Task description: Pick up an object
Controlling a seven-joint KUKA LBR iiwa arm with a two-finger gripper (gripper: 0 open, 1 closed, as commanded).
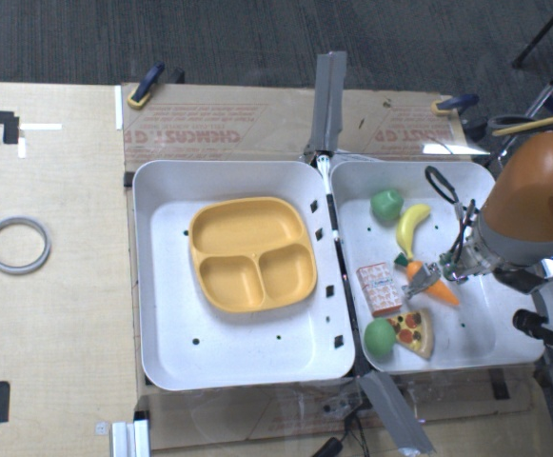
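Note:
The right bin [478, 324] holds several toy foods: a green round piece [386, 205], a yellow banana [411, 227], a red and white carton [381, 288], an orange carrot [442, 292], a pizza slice [413, 331] and a green ball [379, 337]. My gripper [426, 278] is low in this bin, reaching in from the right. Its tip sits at the carrot's left end, just right of the carton. From this angle I cannot make out whether it touches the carrot.
A yellow three-compartment plate [253, 253] lies in the left bin [162, 284]. A roll of tape [15, 245] rests on the bench at far left. The arm's orange band [533, 196] hangs over the right bin's right edge. A grey divider [327, 103] stands behind the bins.

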